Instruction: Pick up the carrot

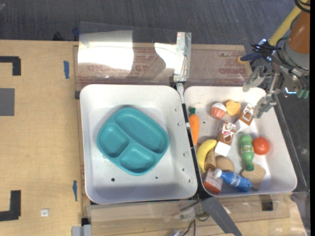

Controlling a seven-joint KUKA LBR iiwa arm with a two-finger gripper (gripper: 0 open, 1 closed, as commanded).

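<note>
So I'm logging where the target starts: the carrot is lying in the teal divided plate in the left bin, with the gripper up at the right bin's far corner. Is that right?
Not quite. The carrot isn't in the teal plate; the camera view shows it in the right bin, along that bin's left wall, above the banana. The rest holds: the plate is in the left bin, and the gripper is at the right bin's far corner.

Two white bins (pixel 88 146) sit side by side, holding one teal divided plate (pixel 132 139), one carrot (pixel 194 127), one banana (pixel 205 151), one tomato (pixel 261 145), one green bottle (pixel 246 149) and one blue bottle (pixel 235 180).
</note>
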